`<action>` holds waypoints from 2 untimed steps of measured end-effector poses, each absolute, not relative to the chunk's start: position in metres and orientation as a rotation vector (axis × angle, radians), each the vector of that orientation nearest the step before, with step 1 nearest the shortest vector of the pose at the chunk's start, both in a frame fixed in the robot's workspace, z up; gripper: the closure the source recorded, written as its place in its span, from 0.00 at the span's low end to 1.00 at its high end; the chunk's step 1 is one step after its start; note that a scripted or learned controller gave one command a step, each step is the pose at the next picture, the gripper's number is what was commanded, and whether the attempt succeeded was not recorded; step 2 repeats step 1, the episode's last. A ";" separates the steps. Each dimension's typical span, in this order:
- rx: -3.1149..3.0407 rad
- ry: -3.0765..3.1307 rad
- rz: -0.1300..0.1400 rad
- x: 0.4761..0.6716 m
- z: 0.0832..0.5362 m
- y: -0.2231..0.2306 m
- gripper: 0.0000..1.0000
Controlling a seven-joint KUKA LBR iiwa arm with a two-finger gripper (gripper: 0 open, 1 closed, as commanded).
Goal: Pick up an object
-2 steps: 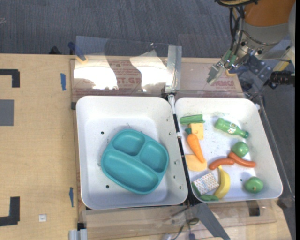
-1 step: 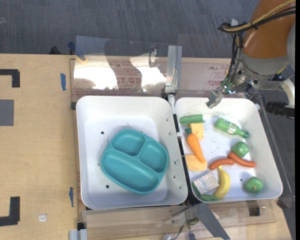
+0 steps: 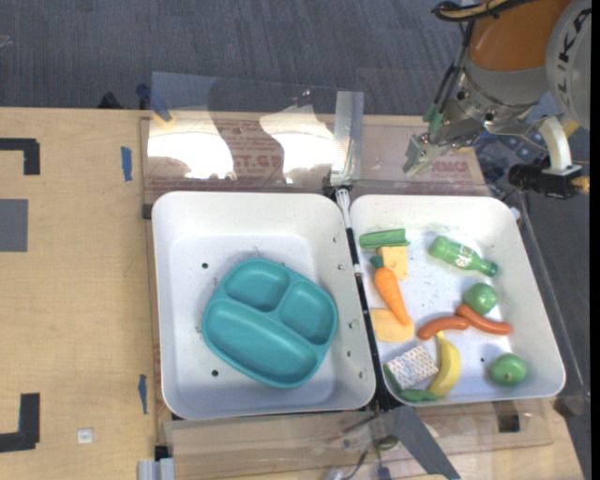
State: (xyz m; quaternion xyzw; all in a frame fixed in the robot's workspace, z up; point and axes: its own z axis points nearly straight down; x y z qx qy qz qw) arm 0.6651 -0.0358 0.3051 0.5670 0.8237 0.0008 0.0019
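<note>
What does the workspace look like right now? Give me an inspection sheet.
Surface: wooden bench bearing left bin and right bin.
Job's things: right bin holds carrot, green bottle, banana, sausage, two green fruits, cheese wedge.
Clutter: teal divided plate in left bin.
Grippers: tool above right bin's far edge, holding nothing.
Cables: black cable near wrist.
Surroundings: blue tape marks, grey carpet.
</note>
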 end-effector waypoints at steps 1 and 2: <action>1.771 2.580 0.006 0.666 0.318 -0.035 1.00; 1.771 2.580 0.006 0.666 0.318 -0.035 1.00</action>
